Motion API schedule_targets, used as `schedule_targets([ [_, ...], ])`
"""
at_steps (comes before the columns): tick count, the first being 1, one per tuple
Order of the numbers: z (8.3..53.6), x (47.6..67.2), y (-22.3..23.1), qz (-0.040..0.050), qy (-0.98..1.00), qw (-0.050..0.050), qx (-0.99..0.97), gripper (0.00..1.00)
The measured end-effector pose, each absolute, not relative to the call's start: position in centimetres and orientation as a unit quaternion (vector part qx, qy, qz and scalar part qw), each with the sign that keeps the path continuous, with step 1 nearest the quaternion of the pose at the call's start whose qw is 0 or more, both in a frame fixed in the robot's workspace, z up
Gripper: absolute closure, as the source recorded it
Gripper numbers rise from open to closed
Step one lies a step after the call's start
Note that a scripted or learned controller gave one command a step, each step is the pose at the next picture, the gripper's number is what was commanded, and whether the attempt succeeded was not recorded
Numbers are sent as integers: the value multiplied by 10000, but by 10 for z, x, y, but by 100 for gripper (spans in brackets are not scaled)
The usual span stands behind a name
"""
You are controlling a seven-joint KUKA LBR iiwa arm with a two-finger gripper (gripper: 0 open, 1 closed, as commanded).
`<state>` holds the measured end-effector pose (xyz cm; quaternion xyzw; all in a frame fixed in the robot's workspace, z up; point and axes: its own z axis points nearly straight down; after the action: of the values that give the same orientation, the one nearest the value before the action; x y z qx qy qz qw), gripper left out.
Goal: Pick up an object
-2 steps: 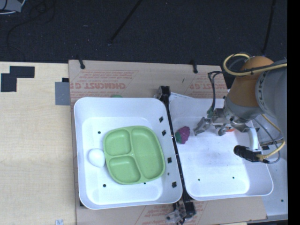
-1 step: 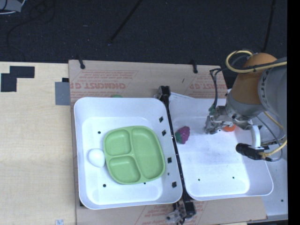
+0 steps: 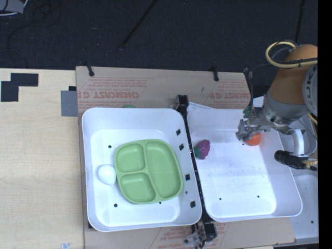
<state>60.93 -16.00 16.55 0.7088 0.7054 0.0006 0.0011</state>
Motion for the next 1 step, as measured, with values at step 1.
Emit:
schedule_targets([
  [1,208,612,-163,5,7071,10,7071,100],
])
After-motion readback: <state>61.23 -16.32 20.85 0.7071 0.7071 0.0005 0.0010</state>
